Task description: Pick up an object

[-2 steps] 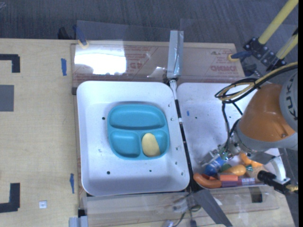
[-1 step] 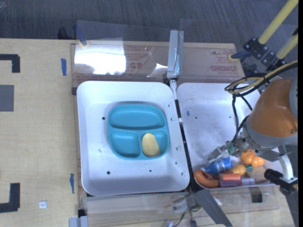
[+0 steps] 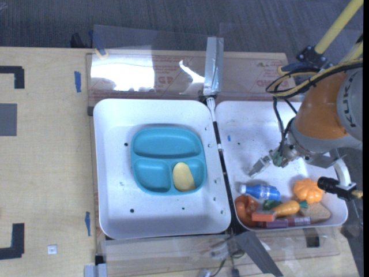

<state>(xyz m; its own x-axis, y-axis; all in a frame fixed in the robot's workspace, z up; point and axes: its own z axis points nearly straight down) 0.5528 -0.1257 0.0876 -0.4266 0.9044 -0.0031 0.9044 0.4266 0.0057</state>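
On the pale wooden worktop (image 3: 40, 172), the claw (image 3: 260, 163) hovers over the right bin (image 3: 248, 126), whether clenched or released I cannot tell.

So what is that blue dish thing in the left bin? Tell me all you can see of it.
The blue tray looks like smooth plastic, a rounded-cornered dish with three compartments: one long one along the far side and two smaller ones nearer the camera. It lies flat, right way up, on the floor of the left bin, roughly central. A pale yellow egg-shaped object rests in its near right compartment.
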